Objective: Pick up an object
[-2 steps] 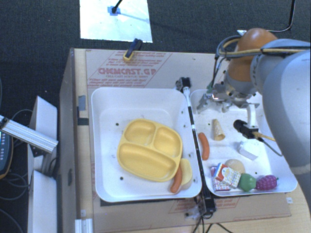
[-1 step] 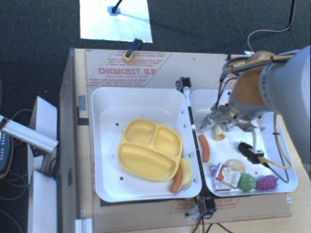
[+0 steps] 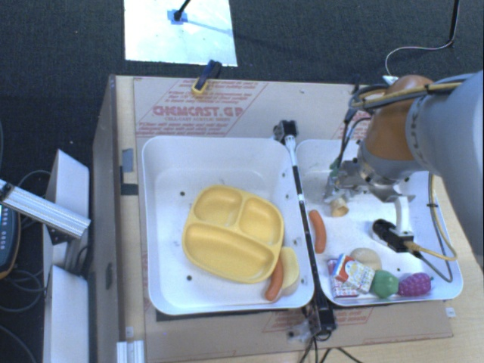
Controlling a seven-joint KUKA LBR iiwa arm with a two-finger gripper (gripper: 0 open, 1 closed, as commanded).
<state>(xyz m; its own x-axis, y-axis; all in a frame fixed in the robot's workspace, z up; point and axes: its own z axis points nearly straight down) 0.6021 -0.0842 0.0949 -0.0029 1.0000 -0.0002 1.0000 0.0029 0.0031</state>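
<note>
Two shallow white bins sit side by side on the surface [image 3: 227, 100], the left bin [image 3: 162, 225] and the right bin [image 3: 446, 278], with a dark divider strip between them. In the left bin a yellow divided tray [image 3: 227, 237] lies near the centre, tilted toward 5 o'clock. At the tray's 4 o'clock edge a hot dog [image 3: 275, 280] rests beside a pale bun piece [image 3: 290, 267], both touching the tray's rim.

In the right bin a second sausage [image 3: 318, 231] lies along the 9 o'clock wall, running roughly 12 to 6. Along the 6 o'clock wall sit a small red and white carton [image 3: 349, 271], a pale round item [image 3: 367, 257] at its 1 o'clock, a green fruit [image 3: 384, 283] just beside the carton, and a purple grape bunch [image 3: 414, 283] at the fruit's 3 o'clock.

The arm reaches in from 3 o'clock, its orange band above the wrist. The jaws [image 3: 338, 200] hang low over the 11 o'clock part of the right bin, just above a small pale piece [image 3: 339, 209]. Whether the jaws are spread or pressed together I cannot tell, nor whether they touch that piece.
</note>
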